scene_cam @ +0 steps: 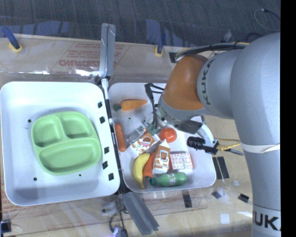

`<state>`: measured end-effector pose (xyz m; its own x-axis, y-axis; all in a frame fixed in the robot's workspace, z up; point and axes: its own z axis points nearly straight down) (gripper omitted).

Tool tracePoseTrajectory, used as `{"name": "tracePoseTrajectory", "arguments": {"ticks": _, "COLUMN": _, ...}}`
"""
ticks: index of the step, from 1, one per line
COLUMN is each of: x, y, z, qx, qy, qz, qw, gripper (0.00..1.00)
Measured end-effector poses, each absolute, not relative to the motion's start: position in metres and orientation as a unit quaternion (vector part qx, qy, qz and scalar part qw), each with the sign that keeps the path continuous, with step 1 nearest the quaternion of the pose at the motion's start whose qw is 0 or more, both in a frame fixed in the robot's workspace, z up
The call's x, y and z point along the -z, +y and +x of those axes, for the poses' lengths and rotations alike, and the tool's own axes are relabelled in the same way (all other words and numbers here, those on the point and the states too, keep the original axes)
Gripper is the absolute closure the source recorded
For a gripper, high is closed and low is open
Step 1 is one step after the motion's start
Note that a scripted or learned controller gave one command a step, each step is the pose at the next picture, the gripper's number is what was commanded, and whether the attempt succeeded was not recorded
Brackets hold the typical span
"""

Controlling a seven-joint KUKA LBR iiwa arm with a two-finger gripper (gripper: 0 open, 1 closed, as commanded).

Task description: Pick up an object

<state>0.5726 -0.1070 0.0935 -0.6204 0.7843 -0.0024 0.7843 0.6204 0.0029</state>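
Looming closest to the lens, our grey KUKA arm with its orange band point(187, 85) is reaching down into the right shallow white bin point(207, 179), and we cannot tell how its two-finger gripper point(155, 125) stands. We are judging the likeliest target to be the round red tomato-like ball point(168, 134) lying just beside the gripper. Crowding it are small printed cartons point(161, 159), a yellow banana point(139, 168), a green bottle lying flat point(168, 179) and two orange carrots point(133, 104). We are advising a straight descent centred on one item, clear of neighbours. Resting in the left white bin point(15, 181) is a pale green divided plate point(65, 142).
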Motion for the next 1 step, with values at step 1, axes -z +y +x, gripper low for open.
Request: {"name": "tracePoseTrajectory", "arguments": {"ticks": 1, "x": -0.1033, "y": -0.1074, "z": 0.5728, "qx": -0.0005, "qy": 0.901, "qz": 0.434, "qw": 0.002, "gripper": 1.00}}
